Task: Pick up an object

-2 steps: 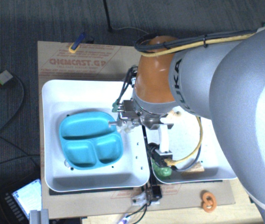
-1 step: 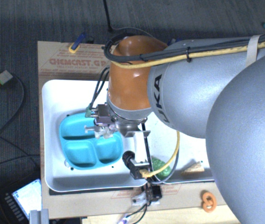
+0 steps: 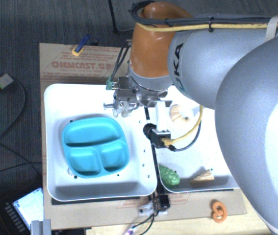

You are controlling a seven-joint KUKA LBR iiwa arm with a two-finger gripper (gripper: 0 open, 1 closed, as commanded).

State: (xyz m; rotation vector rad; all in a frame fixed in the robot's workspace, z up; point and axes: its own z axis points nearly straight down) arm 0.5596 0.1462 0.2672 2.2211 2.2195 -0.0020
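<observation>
A blue divided plate point(image 3: 95, 146) lies in the left bin point(image 3: 51, 146). My gripper point(image 3: 122, 106) hangs over the far right corner of that bin, just beyond the plate's far edge, and nothing shows in it. In the right bin point(image 3: 197, 188) a green knobbly object point(image 3: 169, 176) and a tan wedge point(image 3: 202, 177) rest by the near wall. A cream rounded object point(image 3: 177, 113) lies farther back, partly hidden by the arm's cable.
The bulky grey arm covers most of the right bin. A cardboard sheet point(image 3: 75, 65) lies behind the bins with a blue and yellow item point(image 3: 81, 44) on its far edge. An orange ring point(image 3: 219, 210) sits on the bench in front of the right bin.
</observation>
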